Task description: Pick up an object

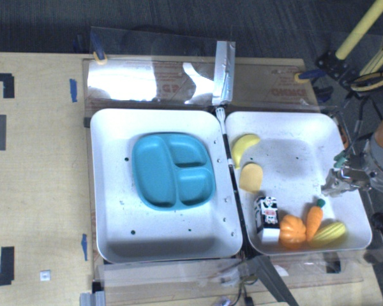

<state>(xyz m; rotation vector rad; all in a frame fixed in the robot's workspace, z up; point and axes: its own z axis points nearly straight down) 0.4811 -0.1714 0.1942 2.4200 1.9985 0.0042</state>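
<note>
Camera view: my claw (pixel 345 176) sits at the right bin's (pixel 287 129) right rim, grip state unclear to me. The carrot (pixel 313 220) lies just below it, inside that bin.

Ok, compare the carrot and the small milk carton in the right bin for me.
The carrot is orange with a green top; the milk carton is white with black patches. The carrot is tapered and rounded, the carton boxy. The carrot sits beside the yellow corn, the carton nearer the bins' divider. Both lie by the orange pumpkin near the right bin's front edge.
</note>
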